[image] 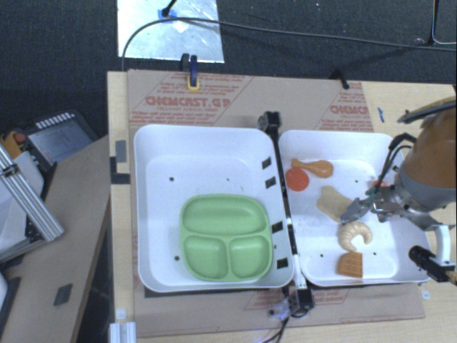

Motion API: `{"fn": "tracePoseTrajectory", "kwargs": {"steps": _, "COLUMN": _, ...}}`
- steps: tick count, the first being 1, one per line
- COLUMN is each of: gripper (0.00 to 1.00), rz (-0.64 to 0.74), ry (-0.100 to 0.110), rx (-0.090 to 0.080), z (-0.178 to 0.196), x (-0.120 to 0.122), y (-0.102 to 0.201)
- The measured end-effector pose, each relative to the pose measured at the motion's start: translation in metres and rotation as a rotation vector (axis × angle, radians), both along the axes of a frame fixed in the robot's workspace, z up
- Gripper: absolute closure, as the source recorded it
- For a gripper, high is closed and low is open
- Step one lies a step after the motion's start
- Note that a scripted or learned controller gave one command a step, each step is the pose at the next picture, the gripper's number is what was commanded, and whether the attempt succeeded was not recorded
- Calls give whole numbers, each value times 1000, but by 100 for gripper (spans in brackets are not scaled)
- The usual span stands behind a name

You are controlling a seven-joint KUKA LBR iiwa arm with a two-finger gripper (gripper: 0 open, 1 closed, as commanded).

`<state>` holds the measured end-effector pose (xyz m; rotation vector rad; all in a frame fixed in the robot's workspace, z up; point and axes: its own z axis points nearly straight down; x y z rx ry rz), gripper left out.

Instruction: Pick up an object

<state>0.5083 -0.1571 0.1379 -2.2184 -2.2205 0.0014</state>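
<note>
On the bench, the left bin (pixel 153 148) holds a smooth green three-compartment tray (pixel 225 236), while the right bin (pixel 382 266) holds an orange drumstick (pixel 313 168), red disc (pixel 297 181), pale slab (pixel 331 203), curled croissant (pixel 354 233) and bread wedge (pixel 350 264), the gripper (pixel 360 207) at three o'clock, jaws' state indiscernible.

Quick count: two white bins (pixel 207 138) on the table, side by side. One green tray (pixel 225 236) with three compartments sits in the left bin. The right bin has five food bits: one chicken drumstick (pixel 314 167), one red round piece (pixel 297 181), one pale bread slice (pixel 331 204), one croissant (pixel 354 234) and one orange wedge (pixel 350 264). One clamp (pixel 192 72) at the table's far edge.
</note>
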Motion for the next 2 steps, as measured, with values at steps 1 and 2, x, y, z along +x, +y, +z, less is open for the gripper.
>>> {"fn": "tracePoseTrajectory", "kwargs": {"steps": 1, "gripper": 0, "rz": 0, "ry": 0, "rx": 0, "z": -52, "x": 0, "y": 1}}
{"fn": "tracePoseTrajectory", "kwargs": {"steps": 2, "gripper": 100, "rz": 1, "ry": -8, "rx": -3, "z": -38, "x": 2, "y": 0}}
